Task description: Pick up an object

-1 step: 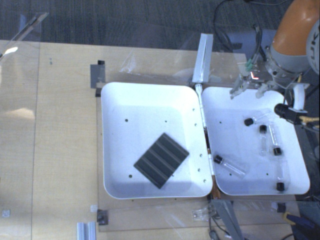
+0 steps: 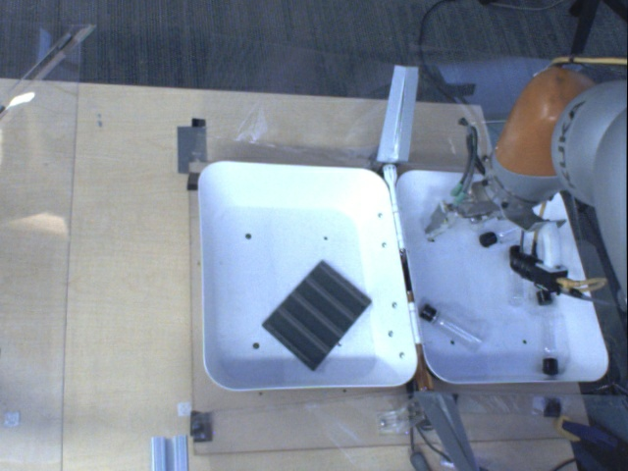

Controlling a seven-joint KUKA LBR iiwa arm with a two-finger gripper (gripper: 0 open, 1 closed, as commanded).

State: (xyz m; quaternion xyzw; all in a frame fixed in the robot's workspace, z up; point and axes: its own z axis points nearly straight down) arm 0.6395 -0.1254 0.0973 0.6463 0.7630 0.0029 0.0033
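The arm (image 2: pixel 589 135) is showing a rounded grey casing with an orange band above the wrist, and thin dark cables are trailing beside its metal end.

Matt plastic, pale wood, brushed metal
Both white bins (image 2: pixel 226 263) look smooth matt plastic; the ribbed dark slab (image 2: pixel 317 314) is dull; the bench (image 2: pixel 98 263) pale wood grain; at 12 o'clock, a metal bar (image 2: pixel 399 114)

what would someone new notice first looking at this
Most striking is the dark ribbed rectangular block, lying at an angle toward the near side of the left bin. Next comes the grey arm with its orange band, reaching in from the right over the right bin, which holds a small clear tube with a black cap.
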